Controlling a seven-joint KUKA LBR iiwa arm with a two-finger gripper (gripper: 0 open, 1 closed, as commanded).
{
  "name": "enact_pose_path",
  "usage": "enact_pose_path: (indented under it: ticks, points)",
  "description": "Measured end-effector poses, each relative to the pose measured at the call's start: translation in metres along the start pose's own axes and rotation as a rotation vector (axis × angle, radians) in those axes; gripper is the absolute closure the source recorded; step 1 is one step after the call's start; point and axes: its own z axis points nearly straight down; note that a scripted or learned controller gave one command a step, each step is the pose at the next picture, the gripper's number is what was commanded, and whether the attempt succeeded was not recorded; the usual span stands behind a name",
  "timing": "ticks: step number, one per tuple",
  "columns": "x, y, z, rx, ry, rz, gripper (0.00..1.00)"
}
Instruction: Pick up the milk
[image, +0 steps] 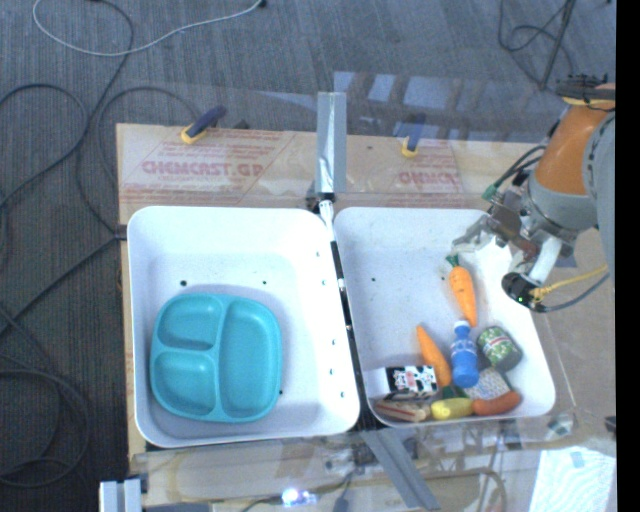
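The milk (412, 380) is a small white carton with black cow patches. It lies near the front edge of the right bin (390, 270), left of a blue bottle (463, 358). My gripper (483, 238) hangs over the bin's back right corner, just above the top of an orange carrot (462, 290) and far from the milk. The grey arm with its orange band (565, 150) comes in from the right.
A second carrot (432, 352), a green can (498, 346), a yellow piece (452, 408), a red piece (497, 403) and a brown piece (400, 408) crowd the right bin's front corner around the milk. The left bin (200, 240) holds a teal divided plate (215, 357).
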Motion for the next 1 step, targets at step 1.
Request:
enact_pose_path:
  ticks: [1]
  points:
    - [0.0586, 0.013, 0.0741, -0.001, -0.001, 0.136, 0.0]
